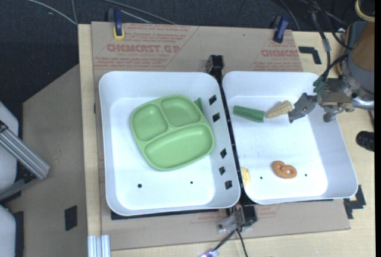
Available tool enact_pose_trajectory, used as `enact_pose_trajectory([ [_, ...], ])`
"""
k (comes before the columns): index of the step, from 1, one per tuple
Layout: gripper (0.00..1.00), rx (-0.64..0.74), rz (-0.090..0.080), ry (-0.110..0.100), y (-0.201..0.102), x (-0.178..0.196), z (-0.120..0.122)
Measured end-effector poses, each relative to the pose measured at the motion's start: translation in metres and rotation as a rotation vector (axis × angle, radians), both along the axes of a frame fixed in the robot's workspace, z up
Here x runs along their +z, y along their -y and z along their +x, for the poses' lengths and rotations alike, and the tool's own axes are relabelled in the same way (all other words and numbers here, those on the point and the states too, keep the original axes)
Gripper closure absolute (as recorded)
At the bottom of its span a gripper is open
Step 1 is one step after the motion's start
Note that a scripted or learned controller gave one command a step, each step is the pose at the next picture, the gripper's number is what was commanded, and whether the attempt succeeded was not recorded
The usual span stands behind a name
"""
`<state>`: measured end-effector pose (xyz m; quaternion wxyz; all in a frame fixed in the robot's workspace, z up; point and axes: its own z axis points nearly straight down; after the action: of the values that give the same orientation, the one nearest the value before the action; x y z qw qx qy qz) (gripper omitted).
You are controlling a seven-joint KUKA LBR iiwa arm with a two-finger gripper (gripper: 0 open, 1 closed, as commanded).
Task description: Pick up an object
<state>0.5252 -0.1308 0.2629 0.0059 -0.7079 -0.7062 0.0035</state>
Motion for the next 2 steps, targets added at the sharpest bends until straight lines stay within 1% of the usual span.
enact_pose_trajectory([
  [1,0.00,0.003,-0.002,0.012,0.000,0.006,0.002],
  [2,0.00,0.002,-0.001,0.007,0.002,-0.037,0.005],
])
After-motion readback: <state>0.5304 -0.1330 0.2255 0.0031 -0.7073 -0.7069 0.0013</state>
